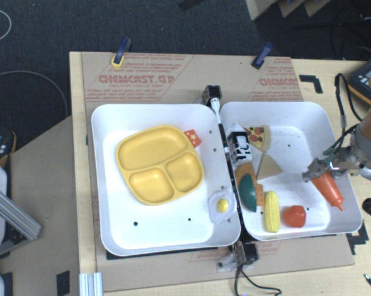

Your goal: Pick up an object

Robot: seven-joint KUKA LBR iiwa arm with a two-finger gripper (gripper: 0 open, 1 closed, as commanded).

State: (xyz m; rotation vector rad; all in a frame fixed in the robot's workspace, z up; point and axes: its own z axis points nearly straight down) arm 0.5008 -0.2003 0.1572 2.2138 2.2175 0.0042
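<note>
glossy yellow plastic plate [159,164], smooth white plastic bins [111,214], matt brown cardboard sheet [173,76]

Left bin [105,165]: white. Divided plate [159,164]: yellow. Fried egg [220,205]: white, yellow yolk. Corn cob [271,211]: yellow. Tomato [294,215]: red. Carrot [328,188]: orange. Pizza slice [257,135]: tan, apparently dark-spotted. Surface [81,134]: tan, red lettering.
</note>
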